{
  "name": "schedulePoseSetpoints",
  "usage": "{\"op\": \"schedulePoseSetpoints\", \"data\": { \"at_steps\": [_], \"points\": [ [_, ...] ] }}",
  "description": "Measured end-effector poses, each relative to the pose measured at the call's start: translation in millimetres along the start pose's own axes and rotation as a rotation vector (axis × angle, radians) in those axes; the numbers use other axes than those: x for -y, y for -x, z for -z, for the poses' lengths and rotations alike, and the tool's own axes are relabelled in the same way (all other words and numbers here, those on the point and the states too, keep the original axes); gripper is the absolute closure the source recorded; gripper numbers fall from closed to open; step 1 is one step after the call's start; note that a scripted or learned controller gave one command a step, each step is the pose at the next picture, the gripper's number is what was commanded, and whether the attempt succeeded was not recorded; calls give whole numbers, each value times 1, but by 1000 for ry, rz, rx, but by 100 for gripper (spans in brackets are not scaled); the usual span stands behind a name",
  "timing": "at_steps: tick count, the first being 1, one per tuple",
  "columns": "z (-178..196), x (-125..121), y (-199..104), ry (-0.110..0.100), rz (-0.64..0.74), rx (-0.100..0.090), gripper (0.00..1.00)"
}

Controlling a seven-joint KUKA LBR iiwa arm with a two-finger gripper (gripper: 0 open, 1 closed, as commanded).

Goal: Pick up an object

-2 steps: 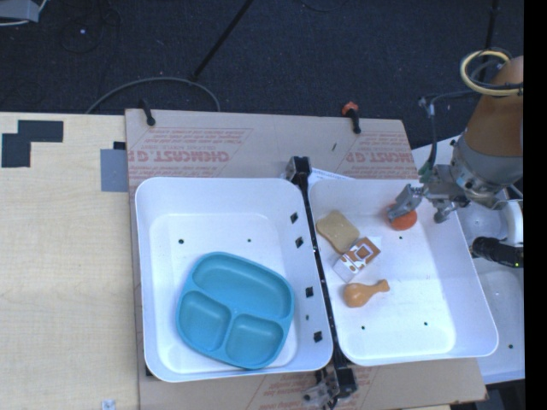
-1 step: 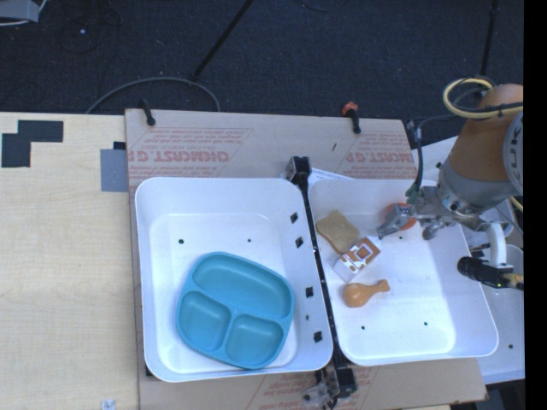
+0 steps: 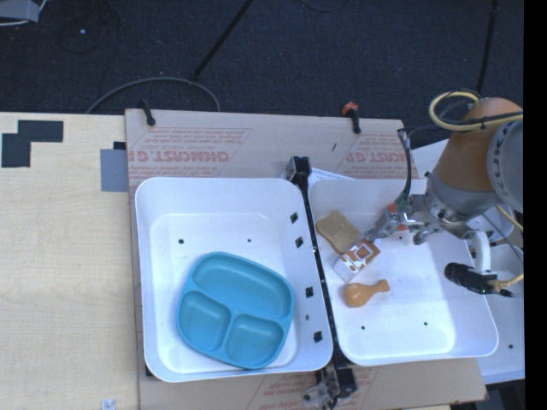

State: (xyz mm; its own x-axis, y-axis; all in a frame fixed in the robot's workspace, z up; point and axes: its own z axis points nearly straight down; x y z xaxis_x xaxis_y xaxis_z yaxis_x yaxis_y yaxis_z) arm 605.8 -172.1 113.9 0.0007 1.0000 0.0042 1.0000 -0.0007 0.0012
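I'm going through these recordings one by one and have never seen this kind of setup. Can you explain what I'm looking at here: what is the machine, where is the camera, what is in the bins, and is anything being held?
This is one picture from a fixed camera above a bench, looking down at a slant. The grey and orange shape at the right is a robot arm; its gripper reaches into the right bin.

Two shallow white bins sit side by side. The left bin holds a blue divided plate. The right bin holds a tan block, a small white and orange box and an orange pear-shaped toy.

The gripper sits close above the small box, but I see nothing clearly between its fingers, so I would not call anything held.
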Motion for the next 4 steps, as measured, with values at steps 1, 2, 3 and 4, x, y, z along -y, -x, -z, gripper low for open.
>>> {"op": "schedulePoseSetpoints", "data": {
  "at_steps": [1, 2, 3, 4],
  "points": [
    [13, -2, 1, 7, -1, 3, 100],
    [56, 2, -1, -1, 2, 4, 100],
    [104, -8, 0, 2, 2, 5, 100],
    [167, -12, 4, 4, 2, 6, 100]
  ]
}}
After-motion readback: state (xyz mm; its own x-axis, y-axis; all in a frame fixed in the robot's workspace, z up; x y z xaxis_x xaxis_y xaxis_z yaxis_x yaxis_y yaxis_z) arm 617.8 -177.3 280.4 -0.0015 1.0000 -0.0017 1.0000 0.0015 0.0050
